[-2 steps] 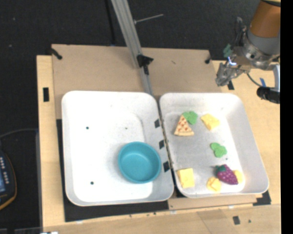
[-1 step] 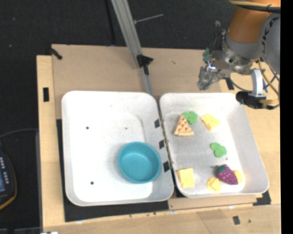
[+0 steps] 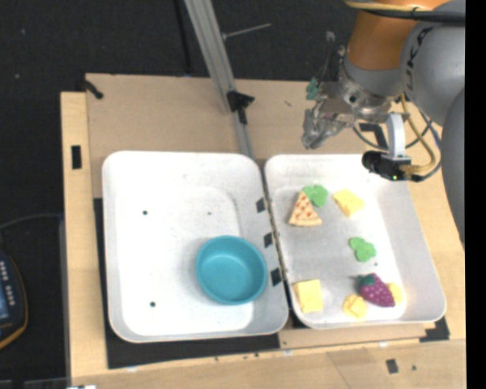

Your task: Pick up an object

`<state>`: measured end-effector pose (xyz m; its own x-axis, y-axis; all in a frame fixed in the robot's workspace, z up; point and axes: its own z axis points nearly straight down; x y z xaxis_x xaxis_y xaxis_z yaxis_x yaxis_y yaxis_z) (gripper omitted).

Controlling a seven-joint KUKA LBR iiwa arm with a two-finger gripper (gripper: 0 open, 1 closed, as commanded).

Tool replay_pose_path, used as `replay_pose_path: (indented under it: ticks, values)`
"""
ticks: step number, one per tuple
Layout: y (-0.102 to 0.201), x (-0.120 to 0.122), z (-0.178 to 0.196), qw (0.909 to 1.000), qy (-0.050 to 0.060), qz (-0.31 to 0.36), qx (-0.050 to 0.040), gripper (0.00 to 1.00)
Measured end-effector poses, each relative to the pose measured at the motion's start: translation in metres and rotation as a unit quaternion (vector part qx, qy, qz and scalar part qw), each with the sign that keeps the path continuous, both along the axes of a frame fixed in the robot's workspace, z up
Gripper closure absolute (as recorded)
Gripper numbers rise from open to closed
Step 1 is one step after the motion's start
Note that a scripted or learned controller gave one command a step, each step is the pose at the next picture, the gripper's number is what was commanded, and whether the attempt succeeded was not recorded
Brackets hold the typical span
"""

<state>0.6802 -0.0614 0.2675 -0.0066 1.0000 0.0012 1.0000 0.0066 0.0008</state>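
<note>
Gripper (image 3: 320,132): we see it above the right bin's (image 3: 413,241) far rim, at 12 o'clock from the pizza (image 3: 305,210); grip state unclear to us.
Bowl (image 3: 231,269): left bin (image 3: 146,241), toward 5 o'clock.
Grapes (image 3: 376,289): right bin, 5 o'clock.

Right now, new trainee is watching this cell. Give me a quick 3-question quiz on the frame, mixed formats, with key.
1. True or false: the blue bowl sits in the right bin.
2. Multiple choice: what lies closest to the toy pizza slice? A) purple grapes B) the green leafy piece C) the yellow block at the bin's near edge
3. Fill in: the gripper hangs above the ____ edge of the right bin, with nothing seen between its fingers.

Key: 1 false, it is in the left bin; 2 B; 3 far.
</note>
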Motion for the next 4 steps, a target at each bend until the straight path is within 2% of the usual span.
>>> replay_pose_path:
  ticks: [1, 2, 3, 4]
  values:
    - [0.055, -0.02, -0.003, 1.0, 0.001, 0.0, 0.0, 1.0]
    - [0.096, -0.027, -0.014, 1.0, 0.0, -0.002, -0.0006, 1.0]
    - [0.145, -0.039, -0.008, 1.0, 0.001, 0.0, 0.0006, 1.0]
    - [0.142, -0.039, -0.008, 1.0, 0.001, -0.002, 0.0002, 0.0]
